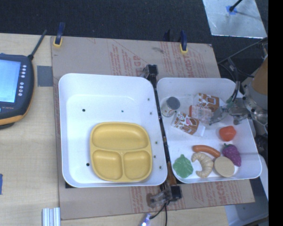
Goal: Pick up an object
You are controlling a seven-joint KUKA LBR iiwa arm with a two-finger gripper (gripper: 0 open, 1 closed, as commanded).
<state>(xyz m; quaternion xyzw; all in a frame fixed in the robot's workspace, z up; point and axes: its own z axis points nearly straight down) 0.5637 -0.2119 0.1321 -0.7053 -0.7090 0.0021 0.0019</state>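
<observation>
1. Claw [226, 113] is hovering at the right bin's [208, 83] right side, just above the tomato [227, 133]; fingers look spread apart with nothing between them, though the view is blurred.
2. Nearest row in the right bin: green leaf [182, 166], croissant [203, 164], round bread slice [224, 166] and purple grapes [231, 153] are lying close together.
3. Sausage [206, 149] is sitting just behind the croissant.
4. Farther back: two snack packets [186, 123], [206, 102] and a grey can [170, 105].
5. Left bin [104, 86] is carrying a yellow divided tray [121, 151].
6. Tablet [9, 88] is resting on the tabletop [19, 173], far left.
</observation>
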